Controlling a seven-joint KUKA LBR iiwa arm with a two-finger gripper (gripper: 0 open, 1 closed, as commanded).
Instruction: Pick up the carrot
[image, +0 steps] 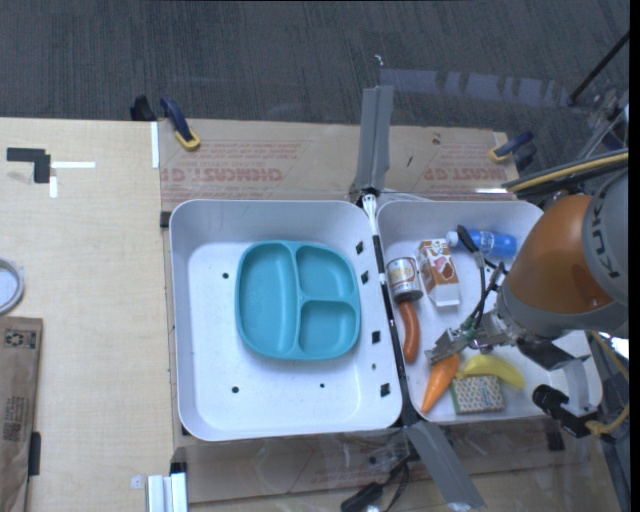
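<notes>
Two white bins (190, 300), one carrot (437, 381) in the right, jaws (447, 346) at its top, grip unclear.

My workspace, seen from above. The far part of the scene is dark grey carpeted floor (300, 50). A pale wooden bench top (80, 300) fills the left side; black and white tape marks (45, 165) lie at its far left, and a tape roll (8, 288) and a brown paper bag (18, 400) sit at its left edge. A brown cardboard sheet (260, 160) lies beneath my two bins, held at its far edge by blue-and-yellow clamps (178, 122). Lighting is even and diffuse.
</notes>
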